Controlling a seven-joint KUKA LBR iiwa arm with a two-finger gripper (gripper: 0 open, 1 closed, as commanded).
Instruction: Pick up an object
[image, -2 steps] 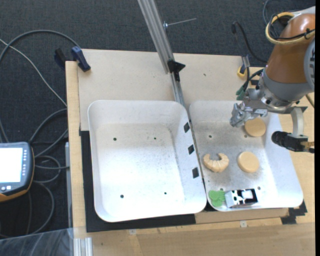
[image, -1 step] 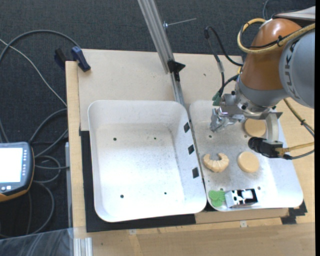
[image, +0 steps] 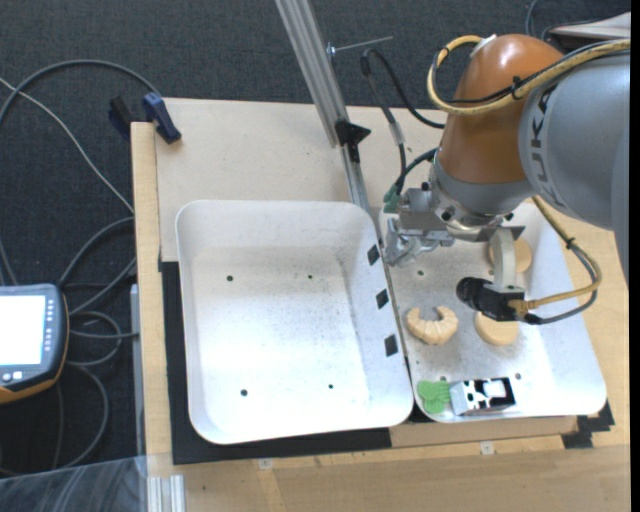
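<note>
Gripper (image: 408, 240) low over right bin (image: 560, 380), near its left wall; finger spread cannot be told. Tan pastry (image: 432, 325) lies apart, below it. Green object (image: 434, 395) at bin's front edge.

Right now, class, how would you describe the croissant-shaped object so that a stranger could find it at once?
Start at the right-hand shallow white bin. Near its left wall lies a tan, ridged, crescent-shaped pastry piece. Unlike the smooth tan round piece to its right, it is curved and segmented.
</note>
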